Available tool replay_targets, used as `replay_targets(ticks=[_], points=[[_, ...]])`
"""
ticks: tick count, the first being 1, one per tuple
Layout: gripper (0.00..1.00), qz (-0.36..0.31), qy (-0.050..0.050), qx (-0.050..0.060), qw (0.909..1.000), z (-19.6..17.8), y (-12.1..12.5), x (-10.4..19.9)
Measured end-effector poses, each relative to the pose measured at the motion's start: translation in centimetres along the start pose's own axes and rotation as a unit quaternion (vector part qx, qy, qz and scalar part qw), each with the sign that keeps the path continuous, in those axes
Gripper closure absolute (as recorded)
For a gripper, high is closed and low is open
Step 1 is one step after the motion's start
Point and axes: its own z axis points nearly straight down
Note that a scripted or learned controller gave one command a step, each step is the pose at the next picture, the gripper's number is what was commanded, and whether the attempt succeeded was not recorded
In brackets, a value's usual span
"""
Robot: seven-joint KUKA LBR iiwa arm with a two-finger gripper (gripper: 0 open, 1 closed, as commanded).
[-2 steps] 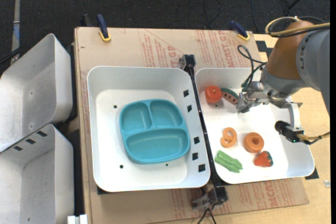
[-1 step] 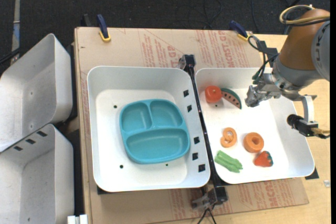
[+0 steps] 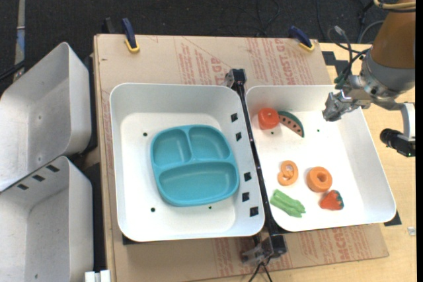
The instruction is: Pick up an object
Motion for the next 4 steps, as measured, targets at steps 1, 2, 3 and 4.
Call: replay_targets(ticks=[1,2,3,4], points=[[1.0,-0.001,0.001,0.002,1.0,-1.3,0.1,0.0],[1.0,-0.004,0.002,0.003,1.0,-0.5,0.4,4.9],[1.0,-0.004,0.002,0.003,1.0,-1.2,1.1,11.2],[1.0,-0.004,0.002,0.003,1.0,-0.4,2.1,16.3]])
